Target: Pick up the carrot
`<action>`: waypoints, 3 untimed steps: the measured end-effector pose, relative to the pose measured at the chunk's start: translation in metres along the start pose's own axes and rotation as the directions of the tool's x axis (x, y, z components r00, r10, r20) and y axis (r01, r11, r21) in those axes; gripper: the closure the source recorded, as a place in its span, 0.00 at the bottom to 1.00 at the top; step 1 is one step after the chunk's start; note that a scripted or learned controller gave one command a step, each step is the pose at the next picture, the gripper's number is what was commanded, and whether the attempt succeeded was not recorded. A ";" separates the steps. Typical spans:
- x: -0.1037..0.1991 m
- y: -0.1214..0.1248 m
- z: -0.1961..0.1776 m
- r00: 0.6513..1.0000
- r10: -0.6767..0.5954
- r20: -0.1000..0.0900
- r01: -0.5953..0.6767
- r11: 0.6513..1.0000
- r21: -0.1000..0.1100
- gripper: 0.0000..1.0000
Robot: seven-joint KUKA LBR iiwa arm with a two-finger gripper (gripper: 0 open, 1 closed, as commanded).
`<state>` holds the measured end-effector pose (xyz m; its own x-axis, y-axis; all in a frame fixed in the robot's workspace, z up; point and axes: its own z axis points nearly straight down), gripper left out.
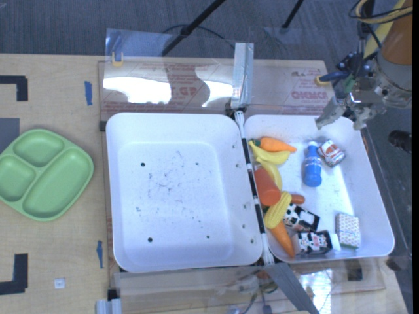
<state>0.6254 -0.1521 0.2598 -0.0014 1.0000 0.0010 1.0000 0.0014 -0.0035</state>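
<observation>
1. In the camera view you look down on a pale wooden table (pixel 52 77) that carries two shallow white bins, both of smooth plastic with rounded corners.
2. The left bin (pixel 173 188) shows you a scuffed floor with faint grey scratches and a few small dark dots.
3. The right bin (pixel 366 195) holds all the loose things, mostly crowded along its left wall.
4. You can count two carrots. One carrot (pixel 277 145) lies near the bin's far left corner, smooth, orange and tapered, resting on the yellow banana (pixel 267 159). A second carrot (pixel 282 238) lies near the front left, its point toward the front rim.
5. Between them you see one stubby orange-red cylinder (pixel 266 186) and one knobbly yellow corn cob (pixel 278 208).
6. One blue bottle (pixel 312 170) lies mid-bin; one small red-and-white can (pixel 332 153) lies just beside it, toward the far right.
7. One black-and-white cow-patterned carton (pixel 305 230) lies near the front, and one small chequered box (pixel 348 231) sits near the front right corner.
8. The tool (pixel 346 113) hangs above the right bin's far right rim, well apart from both carrots; you cannot tell how its jaws stand, and nothing visible sits in them.
9. One green three-compartment plate (pixel 44 174) of matte plastic rests on the table, left of the bins.
</observation>
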 end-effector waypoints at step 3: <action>0.033 0.039 0.135 0.999 0.047 0.001 -0.047 0.999 -0.003 0.00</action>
<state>0.6640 -0.1188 0.1244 0.0461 0.9989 -0.0006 0.9989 -0.0461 -0.0004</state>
